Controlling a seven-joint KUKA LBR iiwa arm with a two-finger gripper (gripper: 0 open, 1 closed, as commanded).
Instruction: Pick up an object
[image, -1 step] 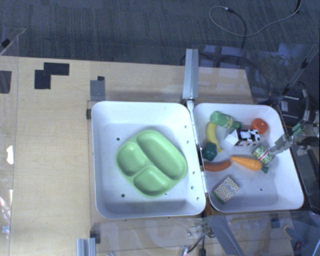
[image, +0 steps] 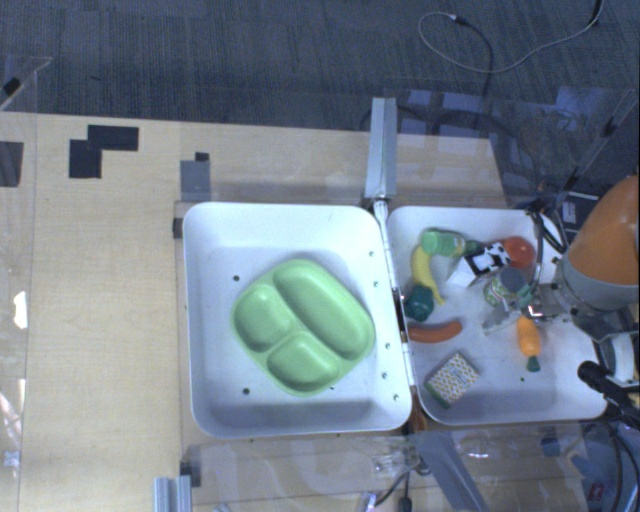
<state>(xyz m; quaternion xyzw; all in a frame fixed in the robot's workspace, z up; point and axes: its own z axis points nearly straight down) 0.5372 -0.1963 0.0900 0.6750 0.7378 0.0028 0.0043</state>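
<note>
Two bins (image: 200, 300) | one green tray (image: 303, 325) | one banana (image: 424, 270) | one carrot (image: 528, 338)

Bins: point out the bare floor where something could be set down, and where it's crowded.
Left bin: bare floor rings the green tray, widest along the left wall and at the near corners. Right bin: bare patch near the front wall, right of the patterned block and below the carrot. Crowded: its far half, from the banana to the gripper.
</note>
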